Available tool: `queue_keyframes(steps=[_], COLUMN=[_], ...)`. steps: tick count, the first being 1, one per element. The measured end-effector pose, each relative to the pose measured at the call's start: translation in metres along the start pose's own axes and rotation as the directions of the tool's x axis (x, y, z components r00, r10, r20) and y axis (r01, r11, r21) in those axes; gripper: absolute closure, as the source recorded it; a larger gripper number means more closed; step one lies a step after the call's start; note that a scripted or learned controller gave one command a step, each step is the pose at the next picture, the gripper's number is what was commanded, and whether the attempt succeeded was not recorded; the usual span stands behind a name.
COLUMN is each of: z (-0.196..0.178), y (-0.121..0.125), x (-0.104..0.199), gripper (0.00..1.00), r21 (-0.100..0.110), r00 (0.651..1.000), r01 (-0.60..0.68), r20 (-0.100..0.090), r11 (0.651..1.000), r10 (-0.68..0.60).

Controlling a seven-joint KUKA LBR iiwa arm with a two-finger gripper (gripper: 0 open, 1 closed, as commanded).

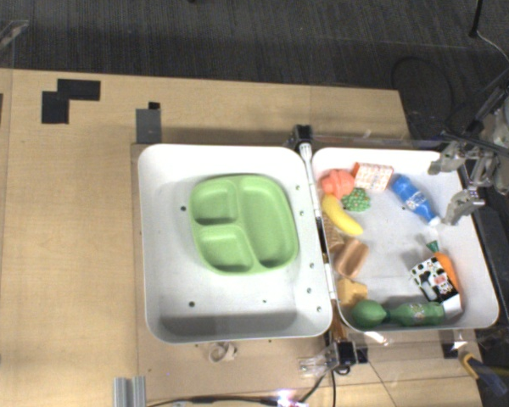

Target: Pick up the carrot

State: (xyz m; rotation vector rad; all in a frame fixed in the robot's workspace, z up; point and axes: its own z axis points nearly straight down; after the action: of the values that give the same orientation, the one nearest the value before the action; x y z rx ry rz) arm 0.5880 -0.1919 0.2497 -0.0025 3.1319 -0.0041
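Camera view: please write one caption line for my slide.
Gripper hovers at the right bin's upper right edge, apart from the carrot; green tray in left bin.

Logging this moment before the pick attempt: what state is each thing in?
carrot: lying in the right bin, not gripped
gripper: above the right bin's far right edge, holding nothing
green divided plate: flat in the left bin
banana: lying flat
blue bottle: on its side

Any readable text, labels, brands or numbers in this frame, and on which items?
None can be read.
Pink and white box in the right bin: printed pattern, too small to read.
Blue bottle: label blurred.
Black and white carton beside the carrot: print blurred.
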Motion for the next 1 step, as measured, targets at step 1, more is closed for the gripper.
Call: queue_keyframes(steps=[1], z=[0.0041], y=[0.0714], x=[0.0285], gripper=[0.00], r21=[-0.005], r00=[0.998], r01=[-0.065], r20=[0.001], r11=[0.998], r10=[0.065])
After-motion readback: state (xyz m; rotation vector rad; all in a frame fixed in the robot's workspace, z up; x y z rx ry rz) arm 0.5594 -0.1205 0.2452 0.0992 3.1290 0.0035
